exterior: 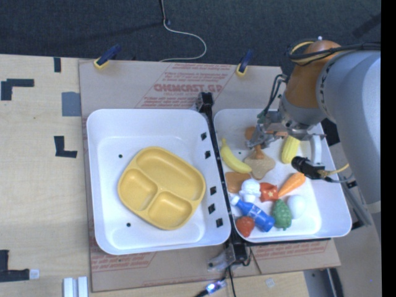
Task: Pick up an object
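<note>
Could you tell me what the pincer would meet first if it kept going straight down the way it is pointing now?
Most likely the tan bread-like piece just under the pincer in the right bin, with the banana close beside it. Depth is hard to judge from this slanted view, so it might touch the brown item next to it first.

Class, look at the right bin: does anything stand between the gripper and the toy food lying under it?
Nothing visible does. The gripper hangs directly over the pile in the right bin, beside the brown piece and the banana.
</note>
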`<state>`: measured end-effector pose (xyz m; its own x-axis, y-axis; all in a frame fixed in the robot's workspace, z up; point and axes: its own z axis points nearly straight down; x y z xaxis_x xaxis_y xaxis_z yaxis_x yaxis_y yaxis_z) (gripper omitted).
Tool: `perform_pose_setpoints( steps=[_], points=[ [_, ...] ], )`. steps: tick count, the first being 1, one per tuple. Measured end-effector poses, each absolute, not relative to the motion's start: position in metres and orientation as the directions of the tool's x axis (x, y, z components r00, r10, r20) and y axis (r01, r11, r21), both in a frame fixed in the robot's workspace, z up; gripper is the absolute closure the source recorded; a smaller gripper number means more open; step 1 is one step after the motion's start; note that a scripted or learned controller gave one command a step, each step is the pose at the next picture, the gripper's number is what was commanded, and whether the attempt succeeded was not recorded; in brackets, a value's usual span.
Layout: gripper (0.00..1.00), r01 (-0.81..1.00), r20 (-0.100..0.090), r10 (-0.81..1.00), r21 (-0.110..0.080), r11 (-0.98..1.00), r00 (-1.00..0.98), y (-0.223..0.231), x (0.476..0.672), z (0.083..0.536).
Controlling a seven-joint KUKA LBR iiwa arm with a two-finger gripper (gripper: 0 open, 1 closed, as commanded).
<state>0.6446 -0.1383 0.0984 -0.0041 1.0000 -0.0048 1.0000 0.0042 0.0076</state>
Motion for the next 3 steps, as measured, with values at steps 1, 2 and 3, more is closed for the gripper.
perform_pose_setpoints(
  steps=[1,2,3],
  points=[
    [1.00,1.000,0.000,1.000,0.003,0.001,-0.001,-0.140,0.643,0.141],
    [1.00,1.000,0.000,1.000,0.002,0.001,-0.001,-0.143,0.641,0.184],
    [1.00,1.000,0.000,1.000,0.004,0.002,-0.002,-0.142,0.642,0.227]
  ],
)
